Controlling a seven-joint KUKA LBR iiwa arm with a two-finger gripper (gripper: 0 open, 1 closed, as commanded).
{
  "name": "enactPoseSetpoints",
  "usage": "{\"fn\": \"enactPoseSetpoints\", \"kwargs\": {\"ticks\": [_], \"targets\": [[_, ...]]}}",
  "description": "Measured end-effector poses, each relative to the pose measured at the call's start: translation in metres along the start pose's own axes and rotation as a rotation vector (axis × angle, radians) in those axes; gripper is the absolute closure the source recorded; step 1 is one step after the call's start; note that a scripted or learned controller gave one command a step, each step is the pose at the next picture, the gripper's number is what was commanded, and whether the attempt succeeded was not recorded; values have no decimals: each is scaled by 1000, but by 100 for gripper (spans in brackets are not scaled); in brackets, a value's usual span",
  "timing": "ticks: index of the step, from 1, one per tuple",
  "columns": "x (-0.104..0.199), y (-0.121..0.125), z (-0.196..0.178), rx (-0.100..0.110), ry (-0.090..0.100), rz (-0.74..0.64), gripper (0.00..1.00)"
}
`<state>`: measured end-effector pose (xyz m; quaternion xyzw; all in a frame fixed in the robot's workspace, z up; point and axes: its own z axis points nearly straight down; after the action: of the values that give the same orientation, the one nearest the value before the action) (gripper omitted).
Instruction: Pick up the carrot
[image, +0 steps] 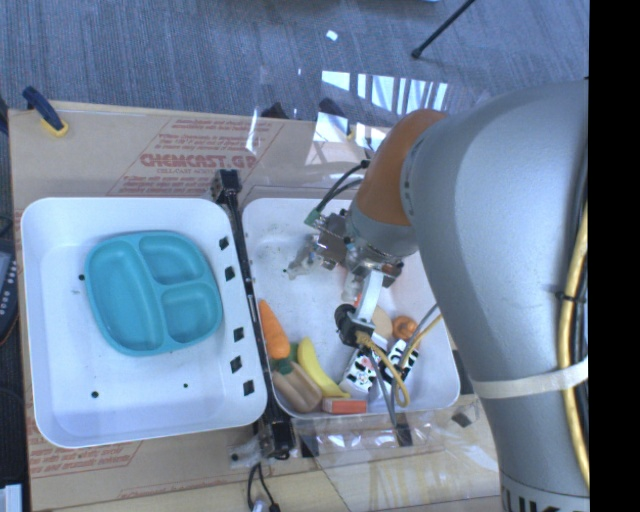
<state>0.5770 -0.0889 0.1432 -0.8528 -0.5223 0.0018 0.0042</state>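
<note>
Carrot (272, 328) lies by right bin's (275, 235) left wall, lower centre; gripper (316, 250) hovers up-frame, apart from it, open or closed unreadable; likely approach step; next: shift down-left, descend over carrot.

The grey arm (500, 260) reaches in, gripper (306, 258) pointing left.

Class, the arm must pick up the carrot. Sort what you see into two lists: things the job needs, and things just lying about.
Needed for the job:
- carrot
- gripper
- right bin, where the carrot lies

Just lying about:
- banana
- orange-red block
- teal divided plate
- left bin
</note>
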Motion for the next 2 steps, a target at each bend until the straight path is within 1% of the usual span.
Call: {"fn": "enactPoseSetpoints", "kwargs": {"ticks": [1,2], "targets": [[40,-91,-46,4,-1,-12,0],[-63,-74,28,-6,14,147,0]]}}
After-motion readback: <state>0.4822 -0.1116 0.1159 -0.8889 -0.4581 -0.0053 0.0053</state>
